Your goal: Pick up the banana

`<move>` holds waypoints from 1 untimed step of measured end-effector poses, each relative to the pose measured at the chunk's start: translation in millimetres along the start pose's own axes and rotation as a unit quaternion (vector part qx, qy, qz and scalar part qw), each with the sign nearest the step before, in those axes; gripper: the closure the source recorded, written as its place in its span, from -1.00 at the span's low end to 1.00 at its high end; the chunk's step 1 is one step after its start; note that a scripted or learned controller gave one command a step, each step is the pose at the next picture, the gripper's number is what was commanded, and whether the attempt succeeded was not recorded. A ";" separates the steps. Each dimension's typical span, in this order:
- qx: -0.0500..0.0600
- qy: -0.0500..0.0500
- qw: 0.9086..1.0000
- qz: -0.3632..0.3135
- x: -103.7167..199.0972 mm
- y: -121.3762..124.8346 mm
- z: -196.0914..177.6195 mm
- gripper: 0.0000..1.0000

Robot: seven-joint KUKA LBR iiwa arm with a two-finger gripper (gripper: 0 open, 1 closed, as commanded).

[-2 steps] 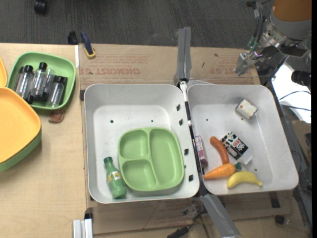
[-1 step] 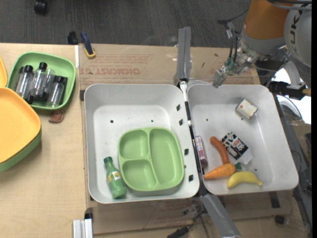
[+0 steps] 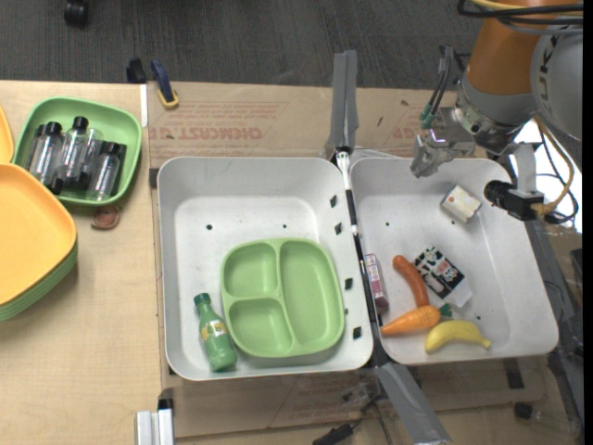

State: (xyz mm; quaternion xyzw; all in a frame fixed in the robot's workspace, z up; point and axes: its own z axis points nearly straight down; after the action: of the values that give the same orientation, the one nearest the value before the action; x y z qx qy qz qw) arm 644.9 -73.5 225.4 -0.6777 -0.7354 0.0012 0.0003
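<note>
Dark carpet runs behind the table (image 3: 83, 378), whose wooden top carries two shallow white bins side by side on brown cardboard. Reaching in from the right, the grey arm with its orange band hangs its gripper (image 3: 432, 156) over the far left corner of the right bin (image 3: 542, 290); nothing sits between its tips, and I cannot tell from here whether they are spread or closed. Just to its right in that bin lies a small white block (image 3: 460, 203), near the far wall. Toward the near edge there is an orange sausage-shaped piece (image 3: 410, 278) beside a black-and-white packet (image 3: 439, 272), with a carrot (image 3: 411, 320) below them. The banana (image 3: 455, 336) lies in the near right part of this bin, its left end touching the carrot's green tip, well apart from the gripper. A slim pink item (image 3: 374, 281) rests along the bin's left wall. The left bin (image 3: 185, 202) holds a green divided tray (image 3: 281, 297) and a green bottle (image 3: 214, 333) by its near left corner. On the table's far left side sits a green dish of dark-capped bottles (image 3: 76, 152), and orange plates (image 3: 32, 244) are stacked at the left edge.
</note>
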 end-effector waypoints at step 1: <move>-0.001 0.000 0.982 -0.189 -38.4 -13.9 26.4 1.00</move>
State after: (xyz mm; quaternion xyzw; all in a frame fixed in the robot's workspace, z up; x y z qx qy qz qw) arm 634.1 -113.0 199.1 -0.5268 -0.8500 0.0004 0.0002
